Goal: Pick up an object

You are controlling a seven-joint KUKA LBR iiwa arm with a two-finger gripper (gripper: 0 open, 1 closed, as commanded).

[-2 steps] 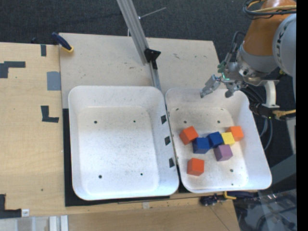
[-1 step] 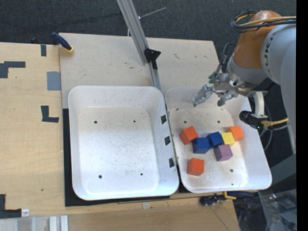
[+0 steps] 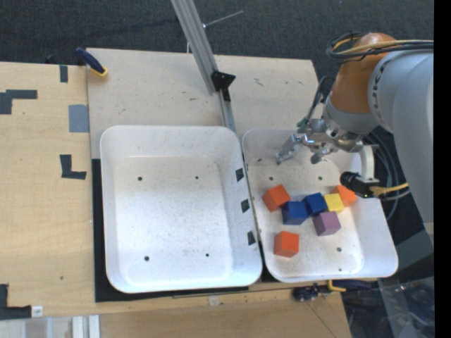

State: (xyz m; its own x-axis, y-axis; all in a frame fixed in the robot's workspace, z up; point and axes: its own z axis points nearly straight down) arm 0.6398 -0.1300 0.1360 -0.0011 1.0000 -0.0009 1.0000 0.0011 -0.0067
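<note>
blocks [image 3: 304, 213] cluster in the right bin [image 3: 377, 263], apart from the spread, unladen tool [image 3: 301, 153] over its far end.

2 orange cubes [image 3: 276, 196], 2 blue [image 3: 294, 211], yellow [image 3: 334, 203], purple [image 3: 326, 222]; white bins [image 3: 120, 146]

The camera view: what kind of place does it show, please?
Probably a robot grasping test bench in a lab: two shallow white bins side by side, small coloured blocks in the right bin, and a KUKA arm reaching over them.
</note>
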